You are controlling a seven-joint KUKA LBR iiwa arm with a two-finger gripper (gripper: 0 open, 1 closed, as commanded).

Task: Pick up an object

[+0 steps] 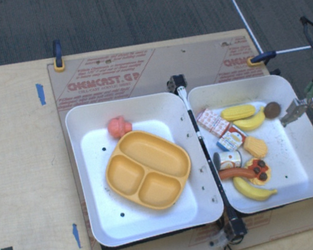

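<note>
Your claw [291,114] sits at the right bin's [311,184] right rim, beside the brown disc [272,110]; you cannot tell how it is set. Nothing shows in its grip. In that bin, left of the claw, you have: two bananas [245,115] together, a checked packet [212,121], a small carton [230,138], a cracker [255,147], a third banana [253,188] nearer you. In the left bin [101,221]: yellow tray [147,169], pink ball [119,126] touching its far-left rim.
</note>
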